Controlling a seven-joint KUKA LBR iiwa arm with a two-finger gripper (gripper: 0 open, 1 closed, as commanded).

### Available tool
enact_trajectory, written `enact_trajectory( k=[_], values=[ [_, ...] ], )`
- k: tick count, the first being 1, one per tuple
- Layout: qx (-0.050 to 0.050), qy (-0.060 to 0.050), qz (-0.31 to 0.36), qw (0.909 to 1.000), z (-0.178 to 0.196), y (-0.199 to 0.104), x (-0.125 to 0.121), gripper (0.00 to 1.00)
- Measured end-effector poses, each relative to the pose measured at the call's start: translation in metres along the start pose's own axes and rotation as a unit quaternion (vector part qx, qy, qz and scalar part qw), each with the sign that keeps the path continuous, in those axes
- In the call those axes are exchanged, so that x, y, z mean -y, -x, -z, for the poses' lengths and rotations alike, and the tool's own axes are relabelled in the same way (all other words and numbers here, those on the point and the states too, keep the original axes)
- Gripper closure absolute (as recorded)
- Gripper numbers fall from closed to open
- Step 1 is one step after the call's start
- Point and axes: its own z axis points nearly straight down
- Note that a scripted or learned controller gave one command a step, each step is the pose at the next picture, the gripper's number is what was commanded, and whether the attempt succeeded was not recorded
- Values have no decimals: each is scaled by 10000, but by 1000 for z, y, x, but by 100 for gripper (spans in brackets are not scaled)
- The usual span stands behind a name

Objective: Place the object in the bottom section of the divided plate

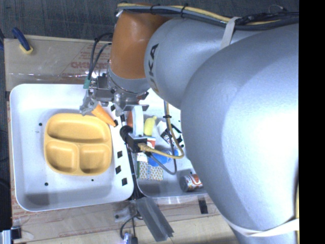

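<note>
Yellow divided plate (77, 143) lay in the left white bin (25, 187), tool (96, 105) hung over its upper right rim beside an orange object (105, 115), grip state unreadable, bare bin floor around the plate.

Grey arm (228, 111) reaching left, wrist lowered.

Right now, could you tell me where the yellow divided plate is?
The plate lies in the left white bin, just left of the gripper.
</note>
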Motion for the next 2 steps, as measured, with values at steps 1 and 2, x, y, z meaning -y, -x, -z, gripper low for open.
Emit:
enact_trajectory(
  k=[1, 2],
  values=[
    [-2, -16, 1136, 9935, -8, -25, 7, 0],
    [1, -28, 1156, 9933, 2, -26, 6, 100]
  ],
)
